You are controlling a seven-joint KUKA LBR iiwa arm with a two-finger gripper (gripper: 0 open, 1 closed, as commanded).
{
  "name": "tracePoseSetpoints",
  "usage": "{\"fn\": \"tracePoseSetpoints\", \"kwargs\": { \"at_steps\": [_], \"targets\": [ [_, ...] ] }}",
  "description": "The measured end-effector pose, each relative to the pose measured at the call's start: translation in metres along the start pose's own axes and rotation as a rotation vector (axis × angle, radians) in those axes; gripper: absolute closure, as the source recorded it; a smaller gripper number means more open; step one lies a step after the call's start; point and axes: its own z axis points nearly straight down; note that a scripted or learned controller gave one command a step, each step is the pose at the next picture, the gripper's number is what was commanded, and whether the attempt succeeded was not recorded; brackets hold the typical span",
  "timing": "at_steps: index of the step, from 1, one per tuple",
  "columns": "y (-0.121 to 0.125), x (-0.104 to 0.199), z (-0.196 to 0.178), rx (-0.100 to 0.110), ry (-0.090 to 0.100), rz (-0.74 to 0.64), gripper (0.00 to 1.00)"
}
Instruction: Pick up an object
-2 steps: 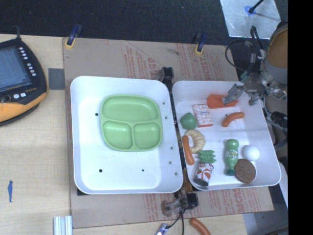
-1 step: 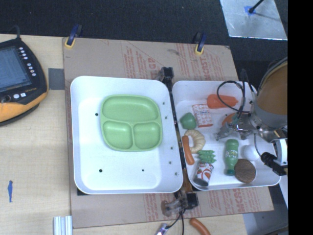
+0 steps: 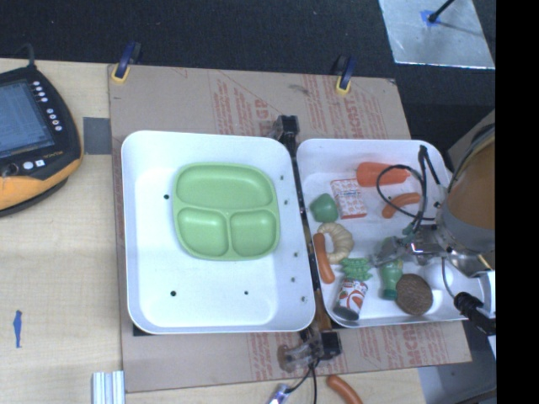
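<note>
The right bin (image 3: 313,154) holds many small toy foods, close together. At the top lies an orange carrot-like piece (image 3: 375,173), and under it to the left a small white and red packet (image 3: 347,198). Beside the packet, near the bin's left wall, there is a round green piece (image 3: 322,207). Below it a beige ring-shaped piece like a bagel (image 3: 339,240) touches a thin orange sausage (image 3: 324,259), which lies along the left wall. Lower there are a leafy green toy (image 3: 356,268), a red and white can (image 3: 351,298) lying tilted, a green bottle-like toy (image 3: 391,278) and a round brown disc (image 3: 413,294) at the bottom edge. Another orange sausage (image 3: 402,203) lies under a loop of black cable (image 3: 402,188).

The gripper (image 3: 402,248) is low inside the right bin, just above the green bottle-like toy and near the leafy green toy. Its metal parts are small and blurred, so I cannot tell if the fingers are apart or together, and nothing is seen clearly between them.

The left bin (image 3: 143,225) holds a light green divided plate (image 3: 226,209) with three compartments.
</note>
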Motion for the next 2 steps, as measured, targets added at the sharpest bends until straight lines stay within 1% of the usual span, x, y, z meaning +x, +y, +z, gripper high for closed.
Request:
{"fn": "tracePoseSetpoints", "kwargs": {
  "at_steps": [1, 2],
  "targets": [
    [0.073, -0.005, -0.001, -0.002, 0.001, 0.002, 0.0],
    [0.001, -0.016, -0.001, 0.0, 0.0, 0.0, 0.0]
  ]
}}
